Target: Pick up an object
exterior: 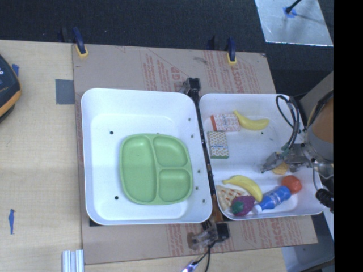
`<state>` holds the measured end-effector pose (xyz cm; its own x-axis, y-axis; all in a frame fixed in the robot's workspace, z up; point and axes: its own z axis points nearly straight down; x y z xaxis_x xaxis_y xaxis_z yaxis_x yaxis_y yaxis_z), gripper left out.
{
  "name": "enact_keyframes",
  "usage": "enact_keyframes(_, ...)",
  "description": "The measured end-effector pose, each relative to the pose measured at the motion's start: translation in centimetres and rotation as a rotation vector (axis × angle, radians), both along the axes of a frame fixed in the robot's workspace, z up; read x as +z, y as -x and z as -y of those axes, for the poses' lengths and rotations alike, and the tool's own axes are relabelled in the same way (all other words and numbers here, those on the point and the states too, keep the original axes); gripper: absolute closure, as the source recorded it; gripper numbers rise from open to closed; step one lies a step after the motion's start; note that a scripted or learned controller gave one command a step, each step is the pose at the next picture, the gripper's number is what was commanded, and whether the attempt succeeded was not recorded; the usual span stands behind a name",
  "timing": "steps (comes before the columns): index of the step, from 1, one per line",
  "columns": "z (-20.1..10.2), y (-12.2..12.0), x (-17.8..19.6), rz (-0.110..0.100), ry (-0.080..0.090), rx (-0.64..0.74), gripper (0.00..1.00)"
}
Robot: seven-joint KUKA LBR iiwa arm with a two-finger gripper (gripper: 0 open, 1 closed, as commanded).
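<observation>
My gripper [274,163] is low over the right part of the right bin [255,102], and the arm [319,130] comes in from the right edge. A small yellow-orange object [281,170] lies partly hidden just beneath the gripper. Close by are a red tomato-like piece [291,183] and a blue bottle [277,198]. A yellow banana [245,185], a waffle piece [228,196] and a purple piece [244,205] lie along the front of the bin. Towards the back lie a second banana [252,122] and two small boxes [225,122] [218,144].
The left bin [96,152] holds a green divided plate [154,169]. A black cable [288,113] loops beside the arm over the right bin's far corner. Clamps hold the cardboard base at the back edge.
</observation>
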<state>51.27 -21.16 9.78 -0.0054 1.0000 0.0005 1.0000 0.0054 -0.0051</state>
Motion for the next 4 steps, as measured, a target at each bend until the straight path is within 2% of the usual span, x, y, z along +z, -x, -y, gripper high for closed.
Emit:
enact_keyframes(1,0.1,-0.1,1.1,0.0,0.001,0.004,1.0)
enact_keyframes(2,-3.5,-0.9,-0.6,0.001,-0.001,0.001,1.0)
enact_keyframes(3,-12.7,-2.0,9.5,0.004,-0.001,0.0,1.0)
enact_keyframes(4,-5.0,-6.2,6.6,0.003,0.001,-0.003,1.0)
